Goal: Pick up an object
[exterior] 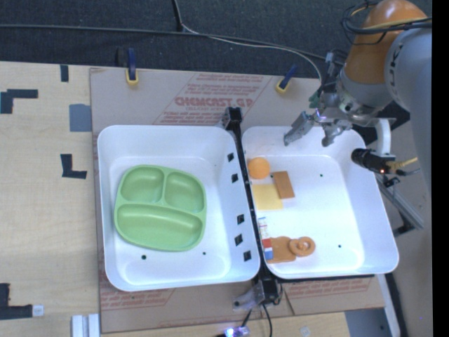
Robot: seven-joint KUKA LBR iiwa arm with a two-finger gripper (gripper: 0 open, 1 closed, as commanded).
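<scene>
Orange ball [259, 168] in right bin [351, 209]; pincer [309, 134] spread above rim.

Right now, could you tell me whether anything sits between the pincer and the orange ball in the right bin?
Nothing visible does. The pincer hangs open above the right bin's far edge, and the orange ball lies across bare white floor from it. The brown block and yellow square lie nearer the camera, off that line.

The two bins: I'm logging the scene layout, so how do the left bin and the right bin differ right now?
The left bin holds one large green divided plate; the right bin holds several small pieces: an orange ball, a brown block, a yellow square and an orange ring piece. The tool hangs, fingers apart, over the right bin's far edge, away from the left bin. Both are shallow, white and side by side.
</scene>
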